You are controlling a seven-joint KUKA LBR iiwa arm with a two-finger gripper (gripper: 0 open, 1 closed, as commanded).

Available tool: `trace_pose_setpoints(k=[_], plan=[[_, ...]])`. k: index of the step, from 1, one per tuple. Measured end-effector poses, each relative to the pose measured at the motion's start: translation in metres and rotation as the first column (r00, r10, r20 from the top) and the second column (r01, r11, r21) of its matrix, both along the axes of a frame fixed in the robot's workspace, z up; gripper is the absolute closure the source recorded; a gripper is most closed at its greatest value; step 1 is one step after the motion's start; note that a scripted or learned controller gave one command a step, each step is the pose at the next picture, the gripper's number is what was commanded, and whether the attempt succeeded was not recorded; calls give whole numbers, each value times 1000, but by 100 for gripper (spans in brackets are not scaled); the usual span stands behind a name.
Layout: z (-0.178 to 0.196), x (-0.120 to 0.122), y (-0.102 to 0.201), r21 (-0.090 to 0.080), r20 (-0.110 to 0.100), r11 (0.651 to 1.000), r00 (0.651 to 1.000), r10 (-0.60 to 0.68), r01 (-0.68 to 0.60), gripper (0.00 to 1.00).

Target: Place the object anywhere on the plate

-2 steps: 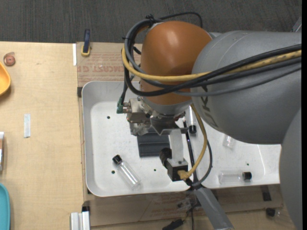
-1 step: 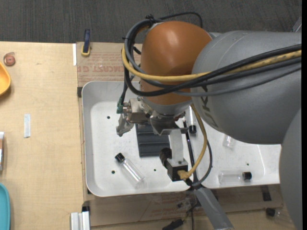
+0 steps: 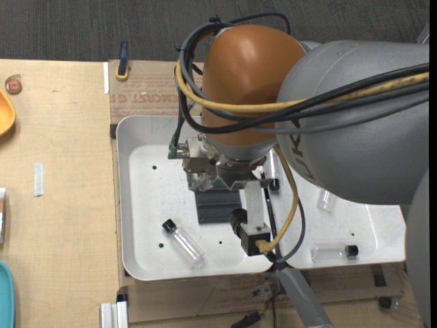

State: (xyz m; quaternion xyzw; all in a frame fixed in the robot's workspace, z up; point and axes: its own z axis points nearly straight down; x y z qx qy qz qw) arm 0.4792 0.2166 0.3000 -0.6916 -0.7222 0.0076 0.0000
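Observation:
My gripper (image 3: 218,207) hangs over the middle of the left white bin (image 3: 136,183), seen from above as a dark block under the orange wrist band. A clear vial with a black cap (image 3: 181,240) lies on the bin floor, to the front left of the gripper and apart from it. An orange plate (image 3: 4,115) shows partly at the view's left edge, on the wooden bench. The arm hides the bin floor straight below the gripper.
The right bin (image 3: 382,231) holds another clear vial with a black cap (image 3: 334,253) near its front and a small clear piece (image 3: 326,199). A teal object (image 3: 4,296) sits at the bottom left corner. A small clear strip (image 3: 38,180) lies on the bench.

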Motion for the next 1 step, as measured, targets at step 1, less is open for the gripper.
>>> trace_pose_setpoints(k=[1], plan=[[-210,-3,4,7,5,993,993,-117,117,100]])
